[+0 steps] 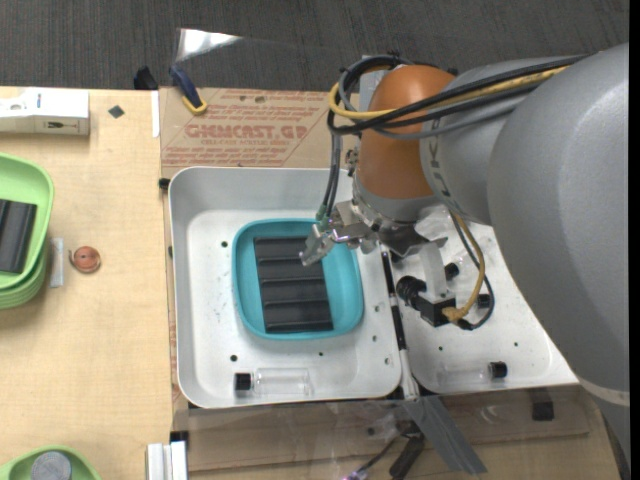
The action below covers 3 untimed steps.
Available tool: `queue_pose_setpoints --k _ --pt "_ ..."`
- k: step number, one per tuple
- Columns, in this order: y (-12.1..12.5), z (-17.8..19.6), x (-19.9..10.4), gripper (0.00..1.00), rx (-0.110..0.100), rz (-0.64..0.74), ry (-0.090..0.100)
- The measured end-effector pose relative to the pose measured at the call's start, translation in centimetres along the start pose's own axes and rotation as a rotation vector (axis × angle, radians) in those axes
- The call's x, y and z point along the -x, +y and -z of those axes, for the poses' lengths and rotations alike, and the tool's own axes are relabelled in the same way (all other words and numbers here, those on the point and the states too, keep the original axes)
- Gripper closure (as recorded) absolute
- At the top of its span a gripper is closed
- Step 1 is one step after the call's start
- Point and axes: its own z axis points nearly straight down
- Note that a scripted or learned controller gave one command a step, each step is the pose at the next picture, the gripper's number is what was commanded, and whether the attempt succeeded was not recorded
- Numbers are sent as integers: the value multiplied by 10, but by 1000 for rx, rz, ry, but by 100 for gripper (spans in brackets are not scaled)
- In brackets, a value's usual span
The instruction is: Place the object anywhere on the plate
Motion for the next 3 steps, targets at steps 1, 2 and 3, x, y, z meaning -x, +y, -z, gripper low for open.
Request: queue_pose_setpoints --k 1,2,3 --pt "0 0 0 0 0 0 0" --pt "0 0 0 0 0 0 0" --pt "0 0 0 0 0 0 0"
